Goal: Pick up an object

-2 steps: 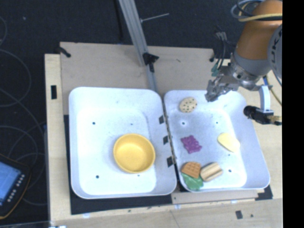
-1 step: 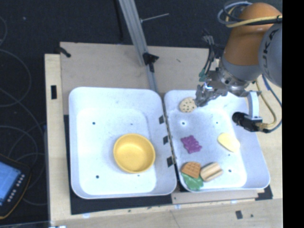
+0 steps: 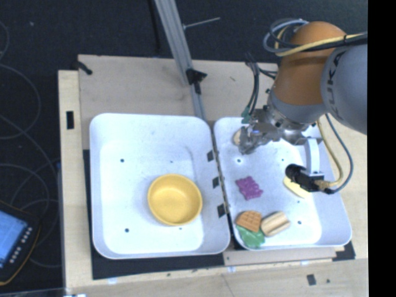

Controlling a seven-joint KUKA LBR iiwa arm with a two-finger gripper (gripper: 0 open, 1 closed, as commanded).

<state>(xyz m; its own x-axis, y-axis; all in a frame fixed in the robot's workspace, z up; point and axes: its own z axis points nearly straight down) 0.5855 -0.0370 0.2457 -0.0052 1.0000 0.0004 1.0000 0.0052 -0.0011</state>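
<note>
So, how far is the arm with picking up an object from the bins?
Nothing looks picked up yet. The gripper is low at the far end of the right bin, near a small tan object; whether it has a grasp cannot be told. The purple piece, waffle, bread roll and banana lie in that bin, and the yellow bowl in the left bin. Grasping and lifting remain.

Around the yellow bowl (image 3: pixel 174 198) the left bin (image 3: pixel 111 135) lies open. Right of it, a purple piece (image 3: pixel 249 187), waffle (image 3: pixel 249 219), bread roll (image 3: pixel 275 223) and the arm (image 3: pixel 303 73) crowd the right bin (image 3: pixel 331 228).
</note>
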